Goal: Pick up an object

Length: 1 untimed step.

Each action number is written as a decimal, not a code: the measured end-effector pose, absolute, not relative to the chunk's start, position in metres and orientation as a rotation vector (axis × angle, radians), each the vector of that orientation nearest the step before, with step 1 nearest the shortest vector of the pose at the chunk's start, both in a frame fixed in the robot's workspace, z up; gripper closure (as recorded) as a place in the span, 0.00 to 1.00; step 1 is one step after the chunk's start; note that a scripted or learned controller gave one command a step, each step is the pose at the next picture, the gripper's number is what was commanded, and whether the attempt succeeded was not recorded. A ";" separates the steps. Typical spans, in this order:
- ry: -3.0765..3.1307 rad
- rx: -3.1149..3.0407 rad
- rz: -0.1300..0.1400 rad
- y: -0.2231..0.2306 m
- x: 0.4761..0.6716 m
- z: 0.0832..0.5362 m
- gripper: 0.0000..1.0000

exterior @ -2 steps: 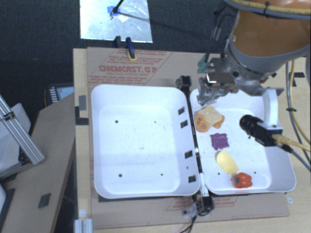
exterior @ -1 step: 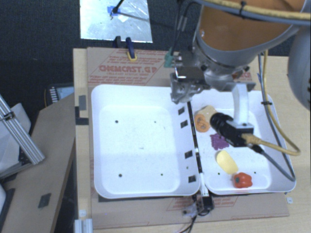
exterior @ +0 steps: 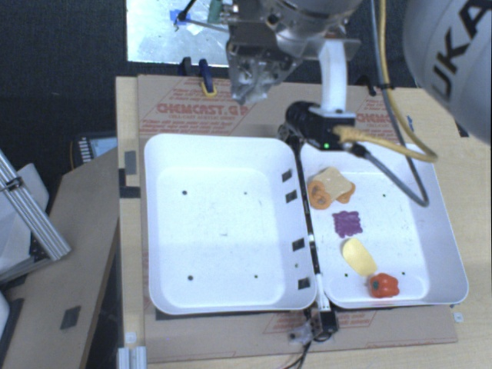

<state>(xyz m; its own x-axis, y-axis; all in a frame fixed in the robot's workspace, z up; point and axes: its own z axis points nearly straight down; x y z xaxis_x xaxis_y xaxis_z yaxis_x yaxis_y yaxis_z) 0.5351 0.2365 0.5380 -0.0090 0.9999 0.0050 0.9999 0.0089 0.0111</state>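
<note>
In the right bin (exterior: 430, 229) lie a tan bread-like piece (exterior: 330, 185) with an orange roll end, a purple flat piece (exterior: 347, 222), a pale yellow oval (exterior: 357, 257) and a red-orange pepper-like item (exterior: 383, 284). My gripper (exterior: 250, 87) hangs high above the far edge of the left bin (exterior: 215, 229), well away from all of them. I see nothing between its fingers.
Both white bins sit side by side on a cardboard sheet (exterior: 192, 110), joined by black clips along the middle. A blue and yellow clamp (exterior: 204, 77) stands at the cardboard's far edge. An aluminium rail (exterior: 31, 214) lies off the bench at the left.
</note>
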 end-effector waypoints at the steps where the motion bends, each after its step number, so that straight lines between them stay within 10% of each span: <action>1: 2.228 2.216 0.000 0.234 0.485 0.535 1.00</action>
<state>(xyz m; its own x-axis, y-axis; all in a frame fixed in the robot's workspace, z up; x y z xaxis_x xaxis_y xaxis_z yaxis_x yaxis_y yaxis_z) 0.4847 0.2341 0.5347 -0.0053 1.0000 0.0005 1.0000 0.0053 -0.0007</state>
